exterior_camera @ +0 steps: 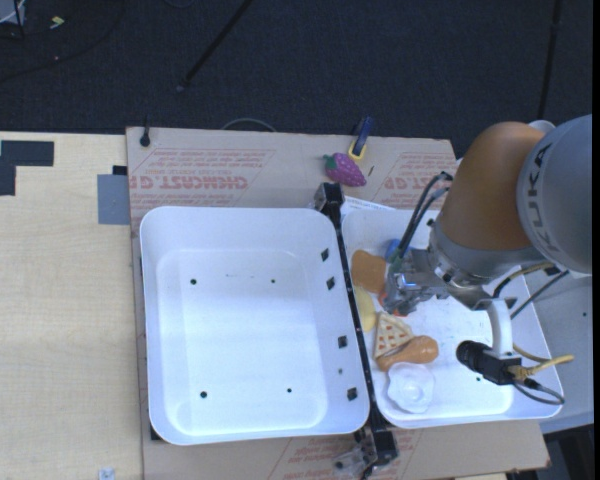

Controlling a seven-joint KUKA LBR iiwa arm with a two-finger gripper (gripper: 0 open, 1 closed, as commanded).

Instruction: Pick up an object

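Arm low over the right bin, nothing lifted yet.

Camera view: the gripper (400,290) hangs among toy food in the right bin (480,393) (jaw state: cannot tell), just beside the orange piece (368,266) and above the waffle (389,335); the grasp remains undone.

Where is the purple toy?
The purple toy lies on the cardboard just behind the two bins, above the gap between them, next to a small blue and yellow thing.
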